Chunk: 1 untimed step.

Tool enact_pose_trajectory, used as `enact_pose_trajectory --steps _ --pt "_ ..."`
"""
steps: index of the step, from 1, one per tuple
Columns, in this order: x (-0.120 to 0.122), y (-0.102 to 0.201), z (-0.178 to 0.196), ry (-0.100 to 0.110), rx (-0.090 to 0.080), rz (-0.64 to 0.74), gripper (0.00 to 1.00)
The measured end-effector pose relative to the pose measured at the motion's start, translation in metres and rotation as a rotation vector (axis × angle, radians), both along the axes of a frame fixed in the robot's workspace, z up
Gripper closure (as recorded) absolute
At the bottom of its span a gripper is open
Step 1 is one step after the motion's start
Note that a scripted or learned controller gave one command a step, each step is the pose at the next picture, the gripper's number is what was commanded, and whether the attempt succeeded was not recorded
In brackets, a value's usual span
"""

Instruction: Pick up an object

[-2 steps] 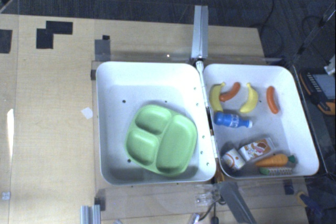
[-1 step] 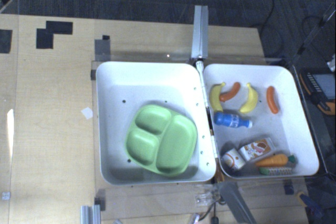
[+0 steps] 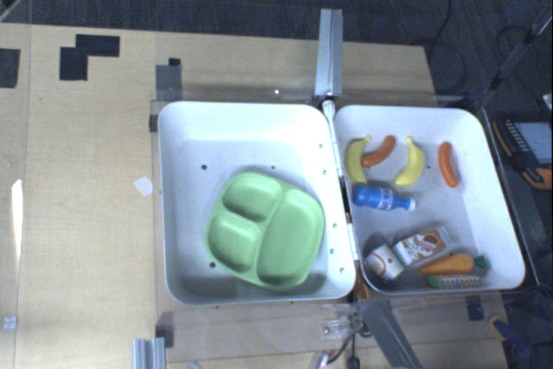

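Presently listed: right bin point(image 3: 484, 134), near its left wall, blue bottle point(image 3: 383, 200) lying on its side. Judged light, rigid, smooth and prone to roll; best pinched across the mid-body. Bananas point(image 3: 413, 164) and hot dog point(image 3: 378, 152) crowd just behind it.

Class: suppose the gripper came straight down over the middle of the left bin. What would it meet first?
Most likely the green compartment tray, which lies in the left bin and covers its middle. How high the tray stands cannot be judged from this slanted view.
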State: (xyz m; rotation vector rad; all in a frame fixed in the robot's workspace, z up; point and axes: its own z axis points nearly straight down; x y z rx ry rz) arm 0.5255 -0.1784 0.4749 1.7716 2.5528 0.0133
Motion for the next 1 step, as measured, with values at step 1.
enact_pose_trajectory --steps 1 --pt "-0.0355 -0.0278 -0.0379 0.025 0.006 0.105 1.00"
